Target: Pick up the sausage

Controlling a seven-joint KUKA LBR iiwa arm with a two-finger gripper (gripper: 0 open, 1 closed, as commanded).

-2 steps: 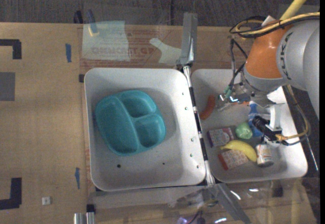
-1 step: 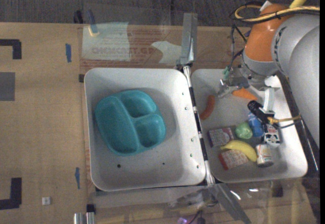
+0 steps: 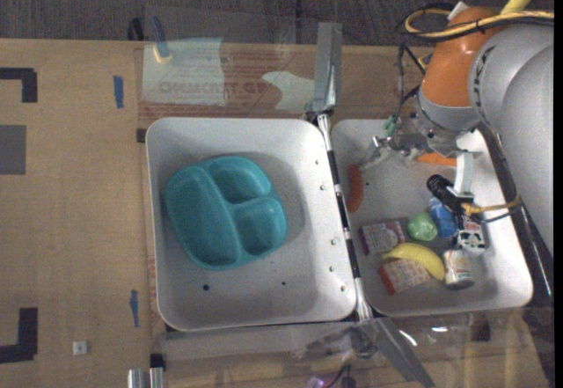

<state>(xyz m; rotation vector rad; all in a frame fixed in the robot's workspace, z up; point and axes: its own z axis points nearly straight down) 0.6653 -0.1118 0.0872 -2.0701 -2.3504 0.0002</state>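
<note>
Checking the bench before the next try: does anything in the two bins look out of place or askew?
Nothing looks spilled or damaged. The sausage lies apart from the other items, right against the right bin's left wall. The teal divided plate sits at a tilt in the left bin.

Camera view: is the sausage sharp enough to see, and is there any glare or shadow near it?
Camera view: the sausage is soft but readable, orange-red by the right bin's left wall; no glare there; the teal tray casts a soft shadow in the left bin.
</note>
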